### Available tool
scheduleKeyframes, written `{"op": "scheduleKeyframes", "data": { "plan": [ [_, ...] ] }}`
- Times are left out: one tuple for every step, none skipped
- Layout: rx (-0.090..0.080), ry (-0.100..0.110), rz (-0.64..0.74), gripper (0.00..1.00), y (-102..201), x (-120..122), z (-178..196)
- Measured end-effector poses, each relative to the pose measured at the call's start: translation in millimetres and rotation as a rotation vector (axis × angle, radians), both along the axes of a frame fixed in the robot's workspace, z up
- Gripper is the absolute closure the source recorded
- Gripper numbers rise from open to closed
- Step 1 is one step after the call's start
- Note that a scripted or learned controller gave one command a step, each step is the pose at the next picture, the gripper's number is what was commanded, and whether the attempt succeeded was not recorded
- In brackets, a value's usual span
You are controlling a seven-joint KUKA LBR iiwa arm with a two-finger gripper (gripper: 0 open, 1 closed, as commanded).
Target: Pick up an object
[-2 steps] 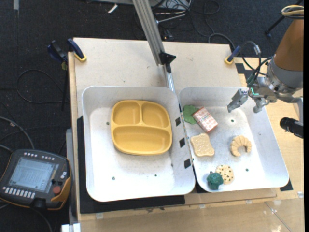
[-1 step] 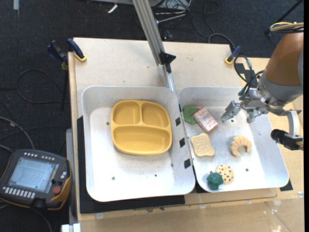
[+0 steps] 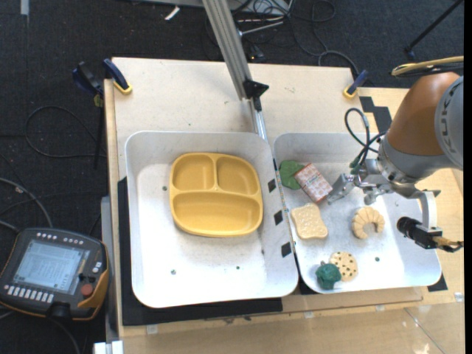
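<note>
Dark carpet with cables surrounds the tabletop (image 3: 184, 94); left bin (image 3: 147, 271) holds a yellow divided tray (image 3: 216, 195), right bin (image 3: 413, 271) centre-right of frame holds the toy food. Jaws (image 3: 344, 189) sit low just right of the pink packet (image 3: 313, 182), can't tell if open or closed, nothing visibly between them. Packet at upper left of right bin beside a green piece (image 3: 289, 173), toast (image 3: 308, 222) below it; probably light, stiffish, a bit slick, so best pinched across its narrow sides.

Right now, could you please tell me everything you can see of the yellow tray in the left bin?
The yellow tray is a rounded-corner rectangle, seemingly matte plastic, with three compartments: two smaller ones along the far side and one long one along the near side. It lies flat and upright on the floor of the left bin, roughly central and slightly rotated. Nothing rests in it and nothing touches it but the bin floor.
</note>
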State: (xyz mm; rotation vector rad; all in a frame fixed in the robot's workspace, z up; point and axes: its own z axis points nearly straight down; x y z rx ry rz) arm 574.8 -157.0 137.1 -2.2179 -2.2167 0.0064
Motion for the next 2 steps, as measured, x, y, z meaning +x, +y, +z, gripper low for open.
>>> {"op": "scheduleKeyframes", "data": {
  "plan": [
    [-0.002,-0.007,0.001,0.0,0,0,-44],
    [-0.002,-0.009,0.001,1.0,0,1,-32]
  ]
}}
